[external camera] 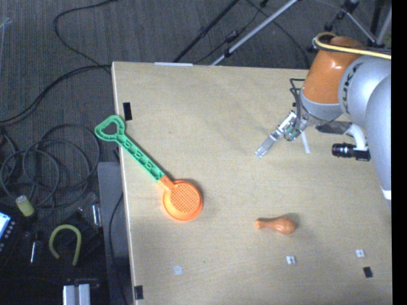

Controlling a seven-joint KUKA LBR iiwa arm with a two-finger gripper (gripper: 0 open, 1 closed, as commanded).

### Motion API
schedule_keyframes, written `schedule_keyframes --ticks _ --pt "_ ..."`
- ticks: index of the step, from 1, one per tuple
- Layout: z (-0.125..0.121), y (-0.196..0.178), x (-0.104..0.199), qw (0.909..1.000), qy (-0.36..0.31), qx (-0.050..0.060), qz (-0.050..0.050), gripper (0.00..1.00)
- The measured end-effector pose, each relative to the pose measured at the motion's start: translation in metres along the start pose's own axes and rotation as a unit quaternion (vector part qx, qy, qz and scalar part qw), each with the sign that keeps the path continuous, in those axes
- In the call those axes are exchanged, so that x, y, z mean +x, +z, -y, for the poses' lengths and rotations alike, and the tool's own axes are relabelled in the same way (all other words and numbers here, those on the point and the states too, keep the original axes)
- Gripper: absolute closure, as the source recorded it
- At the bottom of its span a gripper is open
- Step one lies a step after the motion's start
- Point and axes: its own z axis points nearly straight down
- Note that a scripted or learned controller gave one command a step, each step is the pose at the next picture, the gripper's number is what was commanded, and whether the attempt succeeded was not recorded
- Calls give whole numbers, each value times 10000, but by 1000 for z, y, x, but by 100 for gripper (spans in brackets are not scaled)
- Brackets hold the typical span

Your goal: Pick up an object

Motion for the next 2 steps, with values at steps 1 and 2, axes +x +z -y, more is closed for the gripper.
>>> schedule_keyframes --ticks 1,2 --pt "-2 -10 0 10000 3 -23 2 100" --pt "-44 -113 74 9993 385 -4 -1 100"
